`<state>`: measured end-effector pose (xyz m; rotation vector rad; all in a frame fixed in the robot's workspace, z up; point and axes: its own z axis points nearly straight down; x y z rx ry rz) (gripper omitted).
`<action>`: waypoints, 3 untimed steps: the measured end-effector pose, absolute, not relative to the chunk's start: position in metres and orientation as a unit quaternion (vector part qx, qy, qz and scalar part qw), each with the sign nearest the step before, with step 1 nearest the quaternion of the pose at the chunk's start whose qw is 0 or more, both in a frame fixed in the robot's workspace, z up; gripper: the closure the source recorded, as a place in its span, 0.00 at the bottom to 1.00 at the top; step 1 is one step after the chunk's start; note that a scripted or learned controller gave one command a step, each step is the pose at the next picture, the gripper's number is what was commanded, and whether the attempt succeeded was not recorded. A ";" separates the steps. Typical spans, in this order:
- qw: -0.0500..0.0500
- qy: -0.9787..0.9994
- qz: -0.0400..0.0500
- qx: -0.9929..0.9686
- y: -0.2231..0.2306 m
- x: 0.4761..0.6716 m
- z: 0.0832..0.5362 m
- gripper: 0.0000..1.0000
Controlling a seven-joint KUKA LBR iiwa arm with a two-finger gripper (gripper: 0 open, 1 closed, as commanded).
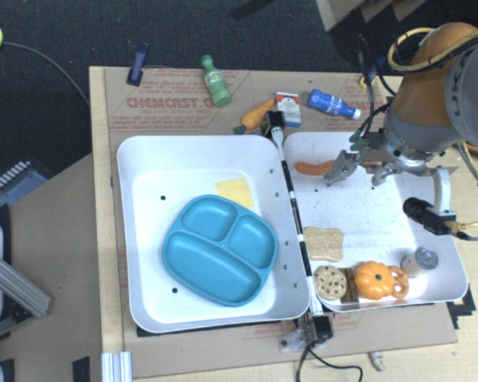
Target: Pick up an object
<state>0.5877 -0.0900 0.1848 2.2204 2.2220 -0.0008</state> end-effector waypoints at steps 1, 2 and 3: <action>0.000 0.706 -0.001 0.708 -0.166 0.478 0.119 0.00; 0.001 0.708 0.001 0.707 -0.150 0.520 0.169 0.00; 0.000 0.708 0.000 0.707 -0.099 0.571 0.084 0.00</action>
